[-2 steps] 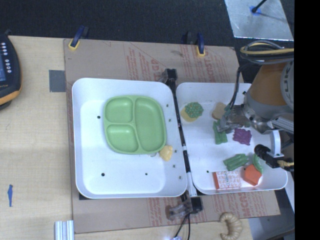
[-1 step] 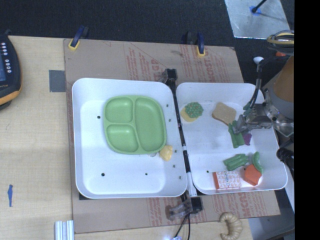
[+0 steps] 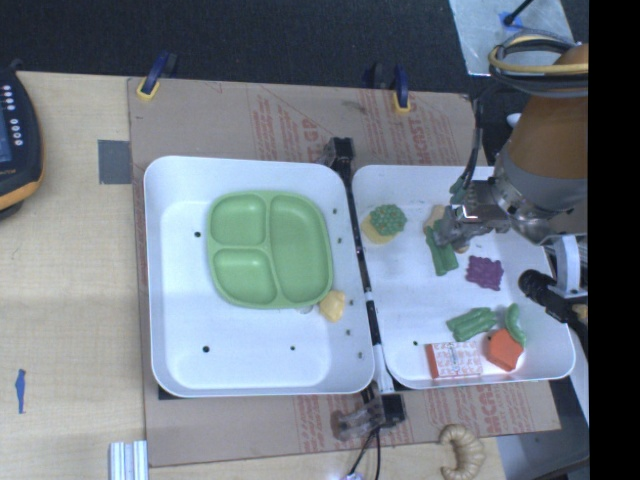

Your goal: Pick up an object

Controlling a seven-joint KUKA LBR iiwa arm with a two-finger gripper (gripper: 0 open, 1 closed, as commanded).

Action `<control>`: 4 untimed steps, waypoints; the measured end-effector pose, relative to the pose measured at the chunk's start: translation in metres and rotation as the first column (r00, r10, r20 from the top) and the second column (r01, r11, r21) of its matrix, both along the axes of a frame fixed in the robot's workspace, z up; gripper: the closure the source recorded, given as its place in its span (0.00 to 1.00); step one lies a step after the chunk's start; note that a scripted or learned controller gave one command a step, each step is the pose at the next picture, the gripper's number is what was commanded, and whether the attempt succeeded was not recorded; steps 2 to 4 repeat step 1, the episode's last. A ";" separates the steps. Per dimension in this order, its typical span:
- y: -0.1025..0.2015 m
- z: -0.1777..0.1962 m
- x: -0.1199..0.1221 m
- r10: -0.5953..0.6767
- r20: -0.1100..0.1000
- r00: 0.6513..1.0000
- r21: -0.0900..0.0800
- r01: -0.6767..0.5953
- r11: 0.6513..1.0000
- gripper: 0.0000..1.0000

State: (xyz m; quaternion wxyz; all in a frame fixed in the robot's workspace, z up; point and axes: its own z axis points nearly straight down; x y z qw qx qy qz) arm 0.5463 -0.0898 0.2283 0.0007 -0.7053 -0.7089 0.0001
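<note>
In the right bin (image 3: 400,368), the gripper (image 3: 446,230) sits directly over a dark green piece (image 3: 443,258); whether it grips it I cannot tell.

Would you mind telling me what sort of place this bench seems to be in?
Probably a robotics lab: two white bins holding toy food, a cardboard sheet clamped to the bench, and a handheld control pendant at the left edge.

Red lettering on the cardboard sheet (image 3: 300,118) and printing on the small red-and-white box (image 3: 453,360) are too blurred to read
</note>
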 end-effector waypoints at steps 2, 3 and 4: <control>0.046 0.004 -0.030 0.002 -0.007 1.000 0.000 -0.002 1.000 1.00; 0.046 0.004 -0.030 0.002 -0.007 1.000 0.000 -0.002 1.000 1.00; 0.046 0.004 -0.030 0.002 -0.007 1.000 0.000 -0.002 1.000 1.00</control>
